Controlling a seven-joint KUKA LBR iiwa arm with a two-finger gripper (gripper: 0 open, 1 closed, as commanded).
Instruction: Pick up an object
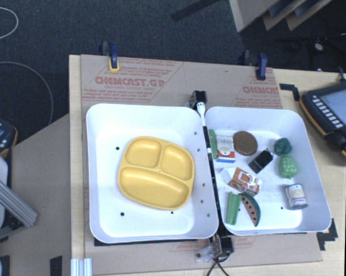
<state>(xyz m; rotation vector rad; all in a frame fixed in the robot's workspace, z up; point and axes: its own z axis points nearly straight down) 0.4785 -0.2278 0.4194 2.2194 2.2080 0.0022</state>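
Nothing is picked up yet, as far as you can see: every candidate object lies loose in the right bin (308, 167), so the whole task is ahead of you. Whether the hand is spread or pressed together you cannot tell from this view.

Look at what is on offer. A brown round disc (245, 143) sits near the top of the bin, with a small white carton (225, 148) just to its left and a black block (261, 161) just below it. Along the right side a dark green piece (282, 146) sits above a lighter green bumpy one (288, 166), and a small can (295, 196) lies further down, well apart from the rest; you might judge it the easiest target. Lower in the middle, an orange-and-white packet (243, 181), a green stick (233, 207) and a watermelon slice (251, 208) crowd together, so a grab there could catch a neighbour.

The left bin (98, 160) holds a yellow divided tray (156, 172). Blue clamps (113, 52) pin the board at the back.
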